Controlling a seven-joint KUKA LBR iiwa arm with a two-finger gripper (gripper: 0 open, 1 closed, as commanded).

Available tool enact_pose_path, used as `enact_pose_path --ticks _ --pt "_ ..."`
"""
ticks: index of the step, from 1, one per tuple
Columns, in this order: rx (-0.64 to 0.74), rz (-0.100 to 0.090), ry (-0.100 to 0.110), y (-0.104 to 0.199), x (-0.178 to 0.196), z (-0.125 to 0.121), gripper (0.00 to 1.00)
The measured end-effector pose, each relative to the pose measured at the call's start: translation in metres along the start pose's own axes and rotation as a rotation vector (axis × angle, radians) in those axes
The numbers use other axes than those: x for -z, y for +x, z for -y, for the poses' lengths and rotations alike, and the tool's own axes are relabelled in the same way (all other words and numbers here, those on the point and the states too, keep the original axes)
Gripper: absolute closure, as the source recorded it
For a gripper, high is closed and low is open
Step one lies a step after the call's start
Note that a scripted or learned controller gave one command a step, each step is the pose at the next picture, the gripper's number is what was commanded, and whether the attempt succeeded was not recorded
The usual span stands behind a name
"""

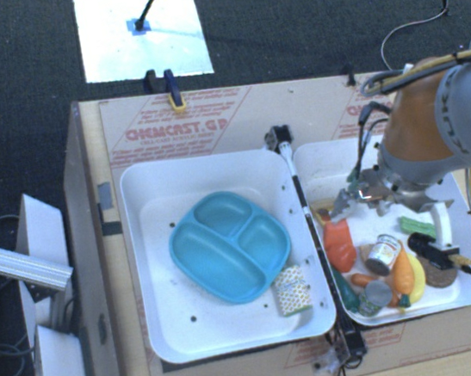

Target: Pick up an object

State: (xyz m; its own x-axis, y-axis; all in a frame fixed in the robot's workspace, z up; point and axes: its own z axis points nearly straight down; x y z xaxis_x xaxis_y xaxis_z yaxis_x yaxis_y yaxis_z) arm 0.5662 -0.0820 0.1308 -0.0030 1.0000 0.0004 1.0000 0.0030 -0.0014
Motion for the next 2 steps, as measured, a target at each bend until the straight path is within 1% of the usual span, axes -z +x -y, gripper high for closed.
enact_pose_path --ticks 1,2 --pt "-0.003 0.003 -0.006 -0.065 0.09 0.04 0.0" --pt "-0.003 0.003 -0.009 -0.094 0.005 0.072 0.0"
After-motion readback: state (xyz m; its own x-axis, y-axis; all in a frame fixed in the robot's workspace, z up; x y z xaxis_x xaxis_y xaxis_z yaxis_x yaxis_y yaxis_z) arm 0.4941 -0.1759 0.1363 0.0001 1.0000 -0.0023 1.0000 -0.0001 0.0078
